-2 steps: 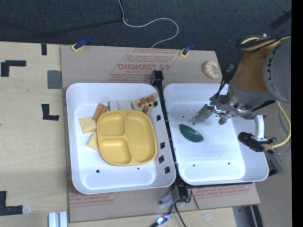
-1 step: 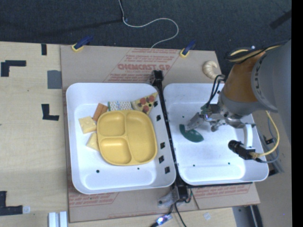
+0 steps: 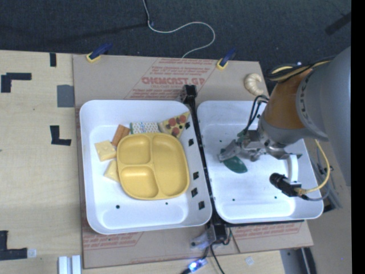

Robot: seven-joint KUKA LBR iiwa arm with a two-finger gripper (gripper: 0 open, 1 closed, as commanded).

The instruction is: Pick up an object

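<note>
Left bin (image 3: 91, 170): a yellow sectioned plate (image 3: 153, 165) overlaps tan, orange and patterned pieces (image 3: 122, 136), hiding much of each. Right bin (image 3: 256, 207): a small dark-green object (image 3: 235, 164), flat and rounded, lies on the bin floor, right of the plate, partly covered by the gripper (image 3: 232, 152) lowered onto it. Whether the gripper is clamped on the object cannot be told. The grey arm (image 3: 296, 110) is cut off at the right.

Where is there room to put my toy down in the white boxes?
Left bin: a bare strip along the near wall, below the yellow divided plate; the rest is crowded. Right bin: bare floor in front of the green object and gripper.
</note>
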